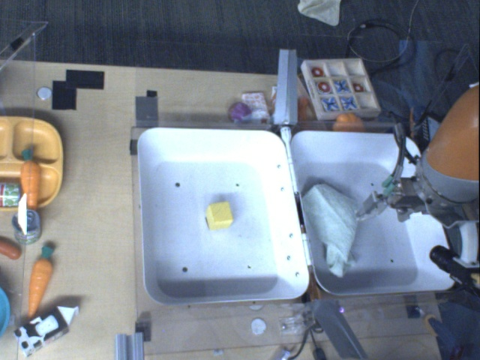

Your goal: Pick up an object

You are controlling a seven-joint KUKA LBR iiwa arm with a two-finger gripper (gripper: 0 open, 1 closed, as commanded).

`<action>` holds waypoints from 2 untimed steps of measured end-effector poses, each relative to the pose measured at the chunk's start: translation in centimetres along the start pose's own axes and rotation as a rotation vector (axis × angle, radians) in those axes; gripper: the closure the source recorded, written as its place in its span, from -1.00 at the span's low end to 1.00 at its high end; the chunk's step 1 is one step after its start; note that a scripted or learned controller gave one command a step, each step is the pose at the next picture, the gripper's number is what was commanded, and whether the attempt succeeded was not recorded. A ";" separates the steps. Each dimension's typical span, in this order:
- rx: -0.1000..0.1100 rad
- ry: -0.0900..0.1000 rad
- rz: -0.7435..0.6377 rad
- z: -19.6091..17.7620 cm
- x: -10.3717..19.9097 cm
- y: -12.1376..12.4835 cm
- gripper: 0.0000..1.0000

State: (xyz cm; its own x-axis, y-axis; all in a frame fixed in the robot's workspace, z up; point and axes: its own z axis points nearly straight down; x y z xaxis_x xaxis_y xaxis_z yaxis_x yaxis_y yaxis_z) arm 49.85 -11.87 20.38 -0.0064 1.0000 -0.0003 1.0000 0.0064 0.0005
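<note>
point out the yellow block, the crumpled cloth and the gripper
yellow block [220,216], camera view, middle of its top face
crumpled cloth [331,223], camera view, centre of the bunched fabric
gripper [369,207], camera view, at its fingertips beside the cloth

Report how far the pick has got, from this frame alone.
Done: the arm has reached into the right bin, and the gripper sits right by the crumpled pale cloth. In hand: nothing visibly; no object shows between its fingers, and their state is too blurred to judge. Left: grasp and lift something. The cloth lies on the bin floor, and the yellow block sits untouched in the left bin.
</note>
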 end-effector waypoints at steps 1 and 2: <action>0.000 0.001 0.042 9.9 2.7 9.4 -1.00; -0.004 -0.001 -0.152 10.9 2.8 13.3 -1.00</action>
State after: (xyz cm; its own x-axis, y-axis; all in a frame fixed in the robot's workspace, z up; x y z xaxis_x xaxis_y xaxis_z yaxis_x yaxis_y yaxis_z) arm 63.13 -9.00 9.53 -0.1577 0.9875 -0.0017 0.9875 0.1578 0.0049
